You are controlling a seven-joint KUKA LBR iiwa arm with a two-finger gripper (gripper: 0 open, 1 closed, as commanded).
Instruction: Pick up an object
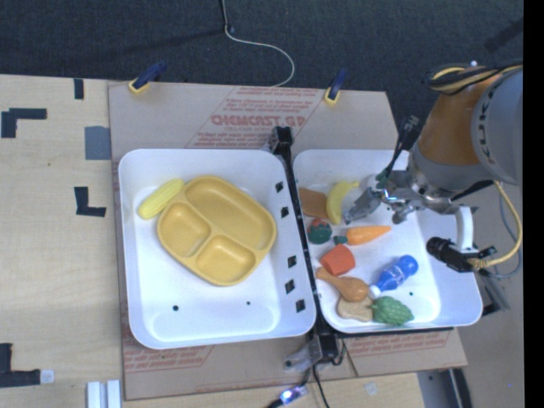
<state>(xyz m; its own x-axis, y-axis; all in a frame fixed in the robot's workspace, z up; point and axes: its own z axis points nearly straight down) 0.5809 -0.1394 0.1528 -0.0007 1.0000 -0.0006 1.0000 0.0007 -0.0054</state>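
Carrot (pixel 368 235) lying in right bin (pixel 459 308) near its middle, just below end effector (pixel 364 204); jaws' state impossible to tell.

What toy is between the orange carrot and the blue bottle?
No toy: in the camera view, just bare white bin floor lies between the orange toy carrot and the blue plastic bottle.

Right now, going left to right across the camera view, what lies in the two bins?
Corn cob → yellow tray → orange block → carrot → blue bottle.
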